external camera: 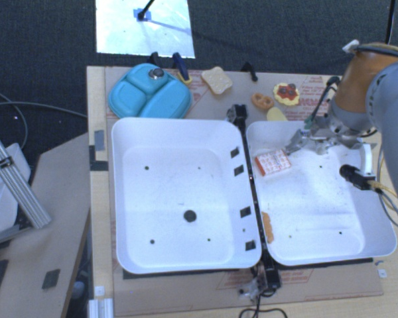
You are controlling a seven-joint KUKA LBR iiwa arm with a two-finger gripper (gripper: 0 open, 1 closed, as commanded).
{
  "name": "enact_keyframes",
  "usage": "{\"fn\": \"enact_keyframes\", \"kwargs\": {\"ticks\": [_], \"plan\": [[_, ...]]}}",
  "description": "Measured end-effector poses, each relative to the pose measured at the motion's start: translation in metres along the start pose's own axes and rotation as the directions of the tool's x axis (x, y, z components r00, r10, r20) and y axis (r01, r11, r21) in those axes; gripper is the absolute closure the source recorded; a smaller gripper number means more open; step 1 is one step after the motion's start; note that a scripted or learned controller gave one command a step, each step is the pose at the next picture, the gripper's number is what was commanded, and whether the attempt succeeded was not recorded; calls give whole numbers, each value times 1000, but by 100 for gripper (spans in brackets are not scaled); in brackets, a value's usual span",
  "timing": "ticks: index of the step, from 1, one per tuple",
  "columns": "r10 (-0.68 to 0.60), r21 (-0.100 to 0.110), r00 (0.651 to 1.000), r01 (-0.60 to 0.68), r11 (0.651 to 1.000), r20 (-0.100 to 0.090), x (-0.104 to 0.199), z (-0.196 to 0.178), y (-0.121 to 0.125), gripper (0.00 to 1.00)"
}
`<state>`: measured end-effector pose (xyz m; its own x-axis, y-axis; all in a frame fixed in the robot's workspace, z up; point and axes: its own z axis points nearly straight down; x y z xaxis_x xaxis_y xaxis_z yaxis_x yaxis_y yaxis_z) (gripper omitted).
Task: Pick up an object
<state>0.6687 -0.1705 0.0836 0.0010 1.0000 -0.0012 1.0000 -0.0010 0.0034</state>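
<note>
Pincer (298, 142) state cannot be told from this slanted view; it hangs low over the right bin (358, 244), toward that bin's 11 o'clock corner, with the grey arm (385, 91) and its orange band reaching in from 3 o'clock.

Nearest the camera, a small orange-brown piece (267, 227) lies against the right bin's 9 o'clock wall, well apart from the pincer. Farther in, a red-and-white packet (272, 162) lies flat on the bin floor, just beside the pincer at its 8 o'clock; no contact is evident. It is the likeliest object to pick.

Risks, as judged: a flat, thin packet may slide or be pushed toward the wall rather than lifted; an offset descent would close on nothing.

Left bin (139, 244) holds a dark disc (190, 215). Beyond the bins, at 12 o'clock, lie a blue divided dish (149, 93), a toy toast slice (217, 80) and a toy pizza (286, 93).
</note>
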Motion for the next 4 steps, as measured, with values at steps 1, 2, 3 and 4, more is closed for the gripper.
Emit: {"fn": "enact_keyframes", "kwargs": {"ticks": [1,2,3,4], "plan": [[-2,-8,1000,2,1000,2,22,-6,-104,0],[-2,-14,1000,2,1000,5,20,-17,-101,100],[-16,-8,1000,16,1000,-4,131,-107,-82,100],[-7,8,1000,7,1000,-4,163,-103,-158,100]]}}
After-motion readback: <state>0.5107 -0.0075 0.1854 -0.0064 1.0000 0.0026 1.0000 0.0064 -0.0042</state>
